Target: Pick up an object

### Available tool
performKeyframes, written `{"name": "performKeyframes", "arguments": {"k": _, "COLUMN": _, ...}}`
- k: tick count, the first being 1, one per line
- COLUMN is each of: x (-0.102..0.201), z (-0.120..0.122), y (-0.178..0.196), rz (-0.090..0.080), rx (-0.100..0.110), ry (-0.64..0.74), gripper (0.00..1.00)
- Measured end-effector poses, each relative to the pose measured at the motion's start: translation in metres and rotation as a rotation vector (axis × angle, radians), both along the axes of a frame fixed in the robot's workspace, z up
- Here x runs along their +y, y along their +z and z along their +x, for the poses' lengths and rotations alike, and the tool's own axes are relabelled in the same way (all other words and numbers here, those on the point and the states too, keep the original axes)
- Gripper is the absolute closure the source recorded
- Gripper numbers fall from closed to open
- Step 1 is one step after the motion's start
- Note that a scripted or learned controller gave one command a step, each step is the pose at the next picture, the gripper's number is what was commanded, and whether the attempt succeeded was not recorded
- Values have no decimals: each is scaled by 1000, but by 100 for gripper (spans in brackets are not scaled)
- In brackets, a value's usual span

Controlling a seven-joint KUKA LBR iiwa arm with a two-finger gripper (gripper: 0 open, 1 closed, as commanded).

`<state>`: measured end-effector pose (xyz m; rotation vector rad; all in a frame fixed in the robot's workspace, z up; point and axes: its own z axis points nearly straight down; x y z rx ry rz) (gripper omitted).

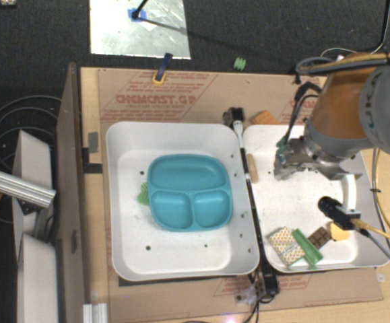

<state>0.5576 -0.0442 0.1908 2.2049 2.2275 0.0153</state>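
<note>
Though the gripper (283, 165) hangs over the right bin (269, 200), upper part, nothing visibly sits between its fingers. Whether it is open or closed, I cannot tell. The pick seems undone.

Evenly and brightly lit from overhead. Strong glare on the foil sheet (139, 19) at twelve o'clock; mild blow-out on both white bins (124, 147). Soft, short shadows under the blue divided plate (189, 191). Dark, grainy floor (26, 52) toward ten o'clock. Slightly soft focus throughout.
</note>
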Motion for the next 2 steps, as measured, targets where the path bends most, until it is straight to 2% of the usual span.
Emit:
{"name": "performKeyframes", "arguments": {"k": 1, "x": 51, "z": 13, "y": 20, "rz": 0, "rx": 8, "ry": 0, "gripper": 100}}
{"name": "performKeyframes", "arguments": {"k": 2, "x": -11, "z": -2, "y": 58, "rz": -4, "rx": 7, "ry": -14, "gripper": 100}}
